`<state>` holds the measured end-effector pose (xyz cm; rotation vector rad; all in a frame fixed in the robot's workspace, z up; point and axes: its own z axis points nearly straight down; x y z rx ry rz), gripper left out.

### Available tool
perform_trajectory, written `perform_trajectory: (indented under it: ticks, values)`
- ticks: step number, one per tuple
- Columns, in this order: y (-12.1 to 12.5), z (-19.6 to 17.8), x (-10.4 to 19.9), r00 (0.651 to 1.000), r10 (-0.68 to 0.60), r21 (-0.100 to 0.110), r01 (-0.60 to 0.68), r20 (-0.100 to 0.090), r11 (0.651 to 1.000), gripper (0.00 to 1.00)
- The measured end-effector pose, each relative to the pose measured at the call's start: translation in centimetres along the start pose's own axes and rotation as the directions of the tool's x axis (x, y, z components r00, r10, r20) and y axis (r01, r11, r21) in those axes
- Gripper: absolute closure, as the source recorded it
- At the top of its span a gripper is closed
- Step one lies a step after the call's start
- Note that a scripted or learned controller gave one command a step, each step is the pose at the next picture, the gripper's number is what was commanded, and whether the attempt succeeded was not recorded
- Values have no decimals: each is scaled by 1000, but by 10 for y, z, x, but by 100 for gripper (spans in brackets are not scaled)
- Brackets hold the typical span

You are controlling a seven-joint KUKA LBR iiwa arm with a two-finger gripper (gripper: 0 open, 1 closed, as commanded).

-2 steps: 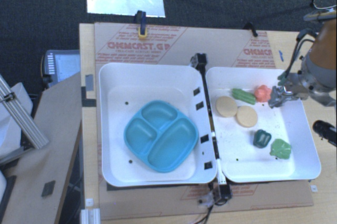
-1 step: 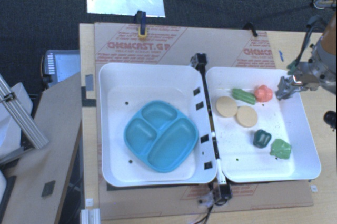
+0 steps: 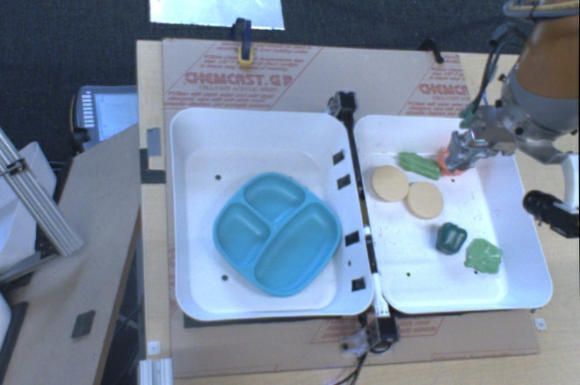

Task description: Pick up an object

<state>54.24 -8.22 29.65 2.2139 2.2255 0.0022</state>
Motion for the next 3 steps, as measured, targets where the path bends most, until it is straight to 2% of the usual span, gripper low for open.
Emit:
perform_trajectory:
  ticks: [1, 2, 3]
  values:
    - [5, 21, 51, 1000, -1, 0, 1, -1, 1000, 100]
    - [3, 23, 96, 1000, 0, 1, 0, -1, 1000, 100]
    - [10, 41, 150, 1000, -2, 2, 2, -1, 1000, 100]
